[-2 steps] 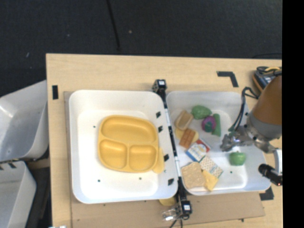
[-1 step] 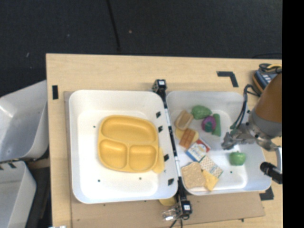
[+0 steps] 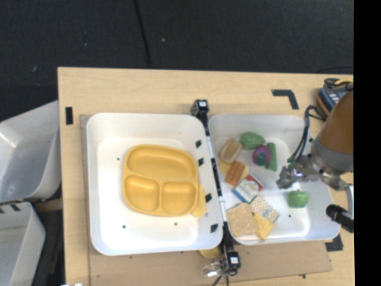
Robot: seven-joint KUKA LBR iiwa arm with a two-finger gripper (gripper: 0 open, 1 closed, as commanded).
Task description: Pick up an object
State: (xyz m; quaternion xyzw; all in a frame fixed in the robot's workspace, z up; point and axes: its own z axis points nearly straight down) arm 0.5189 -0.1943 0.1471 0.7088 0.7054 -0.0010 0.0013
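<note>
The right bin [image 3: 280, 123] holds several small toy food pieces: a tan bread piece [image 3: 230, 150], an orange-brown block [image 3: 236, 173], a green lump [image 3: 252, 140], a purple piece [image 3: 261, 155], a dark green stick [image 3: 272, 155], a blue-and-white packet [image 3: 247, 189], crackers [image 3: 241, 218], a yellow wedge [image 3: 263, 225] and a bright green piece [image 3: 297, 199]. My gripper [image 3: 290, 177] hangs low over the right half of this bin, just above and left of the bright green piece. The arm comes in from the right edge.
The left bin [image 3: 101, 219] carries a yellow divided plate [image 3: 159, 179]. A divider with black clips [image 3: 209, 165] separates the two bins. A cable [image 3: 305, 133] loops by the wrist. The wooden bench [image 3: 149, 88] surrounds both bins.
</note>
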